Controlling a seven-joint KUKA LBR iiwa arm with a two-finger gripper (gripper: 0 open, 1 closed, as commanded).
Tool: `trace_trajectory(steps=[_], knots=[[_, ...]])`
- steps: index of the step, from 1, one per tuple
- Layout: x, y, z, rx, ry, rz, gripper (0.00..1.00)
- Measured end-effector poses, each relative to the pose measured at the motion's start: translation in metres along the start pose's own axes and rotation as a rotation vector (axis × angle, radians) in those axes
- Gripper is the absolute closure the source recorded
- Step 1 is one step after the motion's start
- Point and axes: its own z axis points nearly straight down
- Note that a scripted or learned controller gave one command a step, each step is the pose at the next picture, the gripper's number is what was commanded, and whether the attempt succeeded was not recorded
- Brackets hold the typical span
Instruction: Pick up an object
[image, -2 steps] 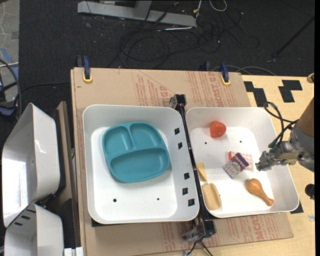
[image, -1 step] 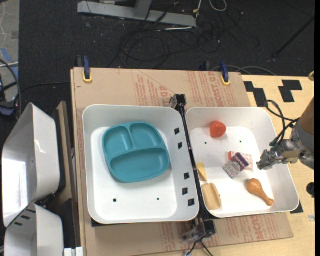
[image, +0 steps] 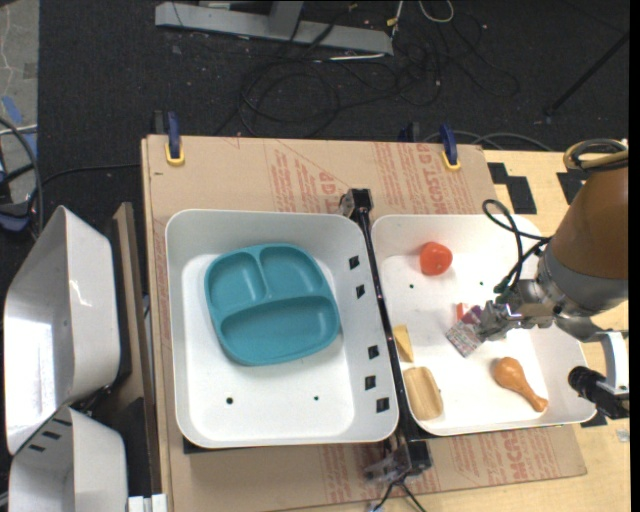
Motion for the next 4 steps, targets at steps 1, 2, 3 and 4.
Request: trace_trajectory(steps=[1, 2, 3, 4], knots=[[0.052, 0.008, -0.015, -0.004, -0.001, -0.002, 1.00], [0.108, 0.014, -0.027, -0.003, -0.001, -0.002, 1.00], [0.162, 0.026, -0.019, -0.001, -0.001, -0.001, 1.00], [0.210, 0.027, -0.031, -0.002, 0.000, -0.001, 1.00]])
